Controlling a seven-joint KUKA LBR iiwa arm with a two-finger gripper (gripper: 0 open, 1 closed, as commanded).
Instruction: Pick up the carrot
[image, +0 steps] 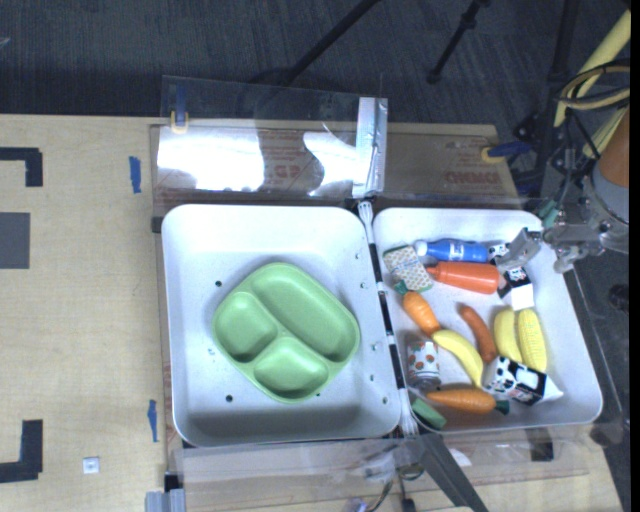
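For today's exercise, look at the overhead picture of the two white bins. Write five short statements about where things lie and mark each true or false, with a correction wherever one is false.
1. The green divided plate lies in the left bin. True.
2. The carrot lies on the green plate. False: it lies in the right bin, near the divider.
3. The gripper is over the left bin. False: it is at the right bin's upper right corner.
4. A blue and white bottle lies near the right bin's far edge. True.
5. The bananas lie outside both bins. False: they lie in the right bin.
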